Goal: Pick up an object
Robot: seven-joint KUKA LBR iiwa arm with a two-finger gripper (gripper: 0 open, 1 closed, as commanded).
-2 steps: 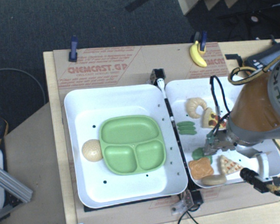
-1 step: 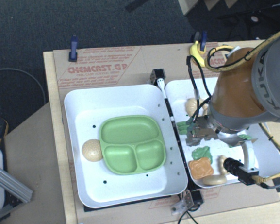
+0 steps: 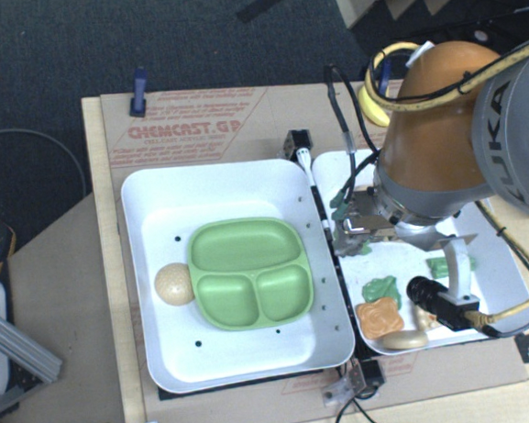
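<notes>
The desk (image 3: 263, 409) carries two shallow white bins side by side, and the grey arm (image 3: 441, 126) with its orange band leans in over the right bin (image 3: 493, 273). The left bin (image 3: 154, 216) is mostly taken up by a green divided tray (image 3: 250, 272), with a beige ball (image 3: 172, 284) touching the tray's left edge. The claw (image 3: 351, 233) hangs low at the right bin's left wall, and I cannot tell from this angle whether it is open or closed; nothing is seen gripped. The likeliest things to pick lie just below it near the bin's front corner: an orange waffle-like block (image 3: 380, 317), a beige oblong (image 3: 401, 339) touching its lower edge, and a small green piece (image 3: 379, 288) just above the block. All look light. The block seems stiff and textured, so it should not slip if taken across its flat sides. The green piece looks crumpled and soft, best pinched at its middle, though the wall close by leaves little room
</notes>
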